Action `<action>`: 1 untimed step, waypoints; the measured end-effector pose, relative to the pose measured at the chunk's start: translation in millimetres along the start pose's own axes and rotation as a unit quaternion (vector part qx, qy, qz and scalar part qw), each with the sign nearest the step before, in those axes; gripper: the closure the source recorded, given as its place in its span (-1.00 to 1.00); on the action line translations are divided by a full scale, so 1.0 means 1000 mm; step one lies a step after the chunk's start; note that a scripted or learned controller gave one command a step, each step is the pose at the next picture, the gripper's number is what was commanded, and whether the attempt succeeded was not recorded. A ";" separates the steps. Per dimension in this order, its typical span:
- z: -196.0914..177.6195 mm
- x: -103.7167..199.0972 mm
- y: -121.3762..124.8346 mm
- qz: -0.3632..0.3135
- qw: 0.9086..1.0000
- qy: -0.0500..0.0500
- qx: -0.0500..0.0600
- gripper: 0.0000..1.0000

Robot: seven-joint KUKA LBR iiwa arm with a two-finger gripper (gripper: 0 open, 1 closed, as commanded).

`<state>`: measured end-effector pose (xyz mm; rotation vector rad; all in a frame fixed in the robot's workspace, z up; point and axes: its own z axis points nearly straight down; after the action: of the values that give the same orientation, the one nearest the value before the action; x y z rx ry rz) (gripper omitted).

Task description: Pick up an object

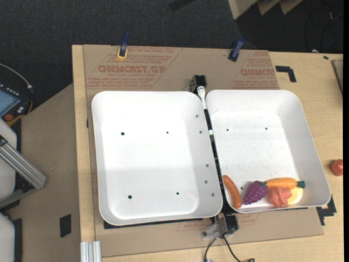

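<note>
Toy foods lie bunched along the near edge of the right bin. An orange-red sausage-shaped piece leans by the bin's left wall. Beside it sits a purple grape bunch. To the right lie an orange carrot with a green tip, a red piece and a pale yellow piece.
The left bin lies beside the right one on a cardboard sheet held by two blue clamps at the far edge. A small red object rests on the bench right of the bins. A cable and connector sit at the near edge.
</note>
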<state>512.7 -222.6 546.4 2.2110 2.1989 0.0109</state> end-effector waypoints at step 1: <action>-0.001 0.004 0.002 -0.003 1.000 0.003 0.007 1.00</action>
<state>515.1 -219.0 547.0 2.2140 2.2146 0.0020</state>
